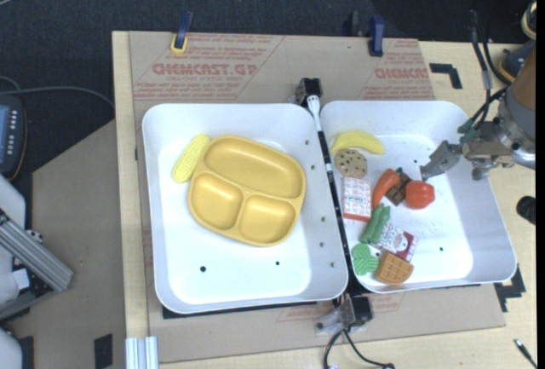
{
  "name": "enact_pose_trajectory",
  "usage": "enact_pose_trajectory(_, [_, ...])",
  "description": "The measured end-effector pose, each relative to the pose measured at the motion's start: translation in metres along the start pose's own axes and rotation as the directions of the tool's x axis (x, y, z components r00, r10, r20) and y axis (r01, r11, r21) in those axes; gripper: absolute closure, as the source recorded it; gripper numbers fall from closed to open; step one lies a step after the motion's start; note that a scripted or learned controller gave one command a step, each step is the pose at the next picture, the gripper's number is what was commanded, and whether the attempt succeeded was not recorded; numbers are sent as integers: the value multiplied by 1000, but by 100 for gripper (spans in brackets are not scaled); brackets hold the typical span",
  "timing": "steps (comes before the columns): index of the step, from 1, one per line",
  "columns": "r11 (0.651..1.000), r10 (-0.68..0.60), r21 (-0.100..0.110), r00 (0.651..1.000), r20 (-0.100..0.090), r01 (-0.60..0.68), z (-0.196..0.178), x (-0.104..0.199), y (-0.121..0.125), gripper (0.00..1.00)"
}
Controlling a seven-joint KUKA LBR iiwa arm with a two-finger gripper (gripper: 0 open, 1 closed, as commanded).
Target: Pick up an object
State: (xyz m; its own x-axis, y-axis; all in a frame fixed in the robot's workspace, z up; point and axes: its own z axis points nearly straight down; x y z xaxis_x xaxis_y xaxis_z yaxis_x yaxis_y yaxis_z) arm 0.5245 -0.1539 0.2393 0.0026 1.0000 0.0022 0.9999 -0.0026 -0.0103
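The right bin [477,227] holds a pile of toy food: a yellow banana [358,141], a cookie [350,162], a red and white packet [356,198], an orange carrot [387,182], a red tomato [418,194], a green cucumber [375,222] and a waffle [393,268]. My gripper [458,169] hangs over the right bin's upper right part, just right of the tomato. Its fingers are spread open, one fingertip [434,166] pointing down-left toward the tomato. Nothing sits between them.
The left bin [170,214] holds a yellow divided plate [245,188] with a corn cob [191,157] beside its upper left edge. A black divider [324,163] runs between the bins. Cables hang at the far right, by the arm.
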Motion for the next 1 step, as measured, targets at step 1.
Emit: enact_pose_trajectory(1, [1000,-3,-11,1000,2,3,-5,0,2,0])
